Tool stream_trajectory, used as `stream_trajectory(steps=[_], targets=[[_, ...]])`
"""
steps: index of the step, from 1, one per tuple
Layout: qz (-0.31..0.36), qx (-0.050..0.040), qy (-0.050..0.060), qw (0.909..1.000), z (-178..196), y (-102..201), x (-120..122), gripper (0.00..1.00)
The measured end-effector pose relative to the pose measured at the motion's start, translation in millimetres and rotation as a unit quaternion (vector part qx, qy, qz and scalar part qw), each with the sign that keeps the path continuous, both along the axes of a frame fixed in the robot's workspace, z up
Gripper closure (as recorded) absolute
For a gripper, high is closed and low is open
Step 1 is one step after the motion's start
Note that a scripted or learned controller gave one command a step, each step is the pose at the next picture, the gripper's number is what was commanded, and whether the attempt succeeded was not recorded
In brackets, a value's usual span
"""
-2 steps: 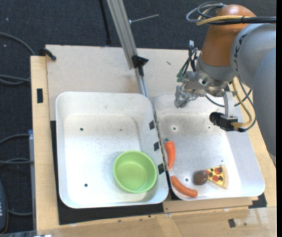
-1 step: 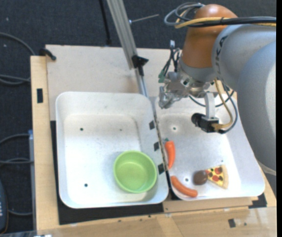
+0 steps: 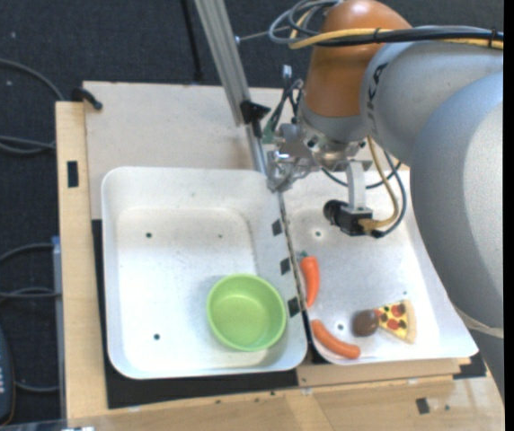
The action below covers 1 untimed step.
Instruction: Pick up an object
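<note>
My gripper (image 3: 318, 162) hangs under the orange wrist over the far end of the right bin (image 3: 374, 259), close to the divider between the bins. It is seen from above, and the wrist hides most of it. At the near end of that bin lie an orange carrot (image 3: 309, 278) by the divider, an orange sausage (image 3: 335, 340), a small brown lump (image 3: 364, 322) and a toy pizza slice (image 3: 395, 320). A green bowl (image 3: 246, 311) stands in the near right corner of the left bin (image 3: 149, 241). The gripper is well clear of all of them.
A slanted aluminium post (image 3: 225, 57) rises behind the bins, just left of the gripper. A black part on a cable (image 3: 347, 215) hangs below the wrist above the right bin. The grey arm covers the right side.
</note>
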<state>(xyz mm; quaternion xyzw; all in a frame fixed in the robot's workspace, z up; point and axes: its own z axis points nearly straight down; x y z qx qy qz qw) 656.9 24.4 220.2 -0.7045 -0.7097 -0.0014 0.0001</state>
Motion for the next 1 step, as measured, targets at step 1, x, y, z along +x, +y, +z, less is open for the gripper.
stream_trajectory(steps=[1], targets=[[-0.001,0.0001,0.001,1.0,10.8,59.7,3.9,1.0]])
